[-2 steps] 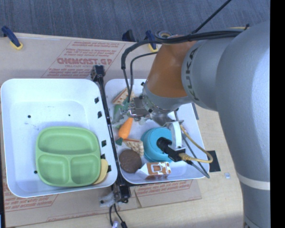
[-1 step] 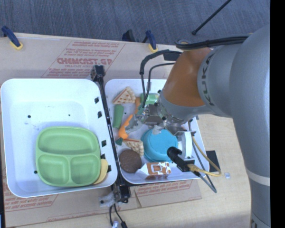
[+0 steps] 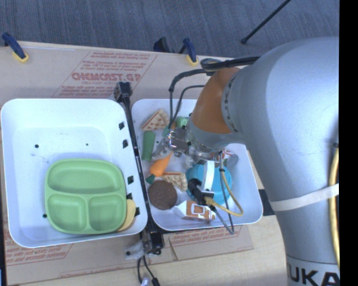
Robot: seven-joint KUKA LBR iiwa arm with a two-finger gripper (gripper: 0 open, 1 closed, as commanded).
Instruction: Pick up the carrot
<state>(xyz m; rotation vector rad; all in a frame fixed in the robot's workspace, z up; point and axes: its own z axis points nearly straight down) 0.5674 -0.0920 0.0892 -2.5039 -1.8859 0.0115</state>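
Reaching in from 3 o'clock over the right bin (image 3: 253, 210), with the jaws (image 3: 178, 140) low among the clutter; cannot tell whether spread or pressed together. Lying at 7 o'clock of the jaws, just beside them: the carrot (image 3: 160, 165), against the bin's left wall. Resting at 6 o'clock of the carrot: a brown round disc (image 3: 162, 194). Sitting in the left bin (image 3: 24, 124): a green divided plate (image 3: 86, 195).
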